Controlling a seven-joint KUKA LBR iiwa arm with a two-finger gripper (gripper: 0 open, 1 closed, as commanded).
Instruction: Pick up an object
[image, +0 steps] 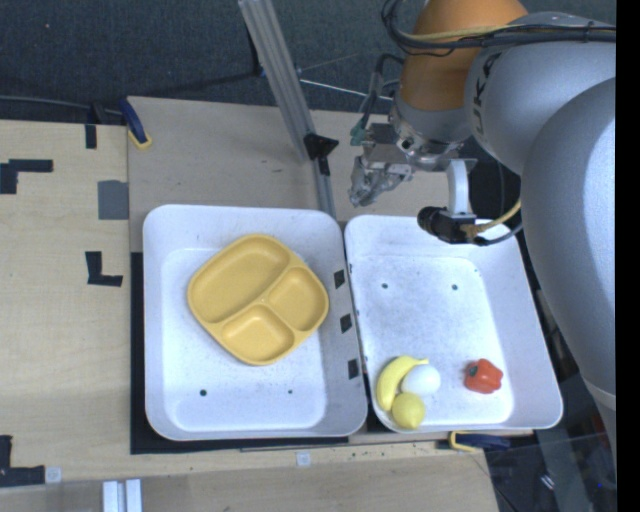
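My gripper (372, 188) hangs above the bench just beyond the right bin (520, 300); whether it is open or holding anything I cannot tell; the banana (396, 374) lies far off.

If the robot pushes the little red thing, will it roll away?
Probably a little. The little red thing looks rounded, like a toy pepper, so a push may make it wobble or roll. Its glossy skin could slip between fingers. The right bin has a raised rim that should stop it.

Yellow divided plate (258, 298) lies in left bin (165, 300).
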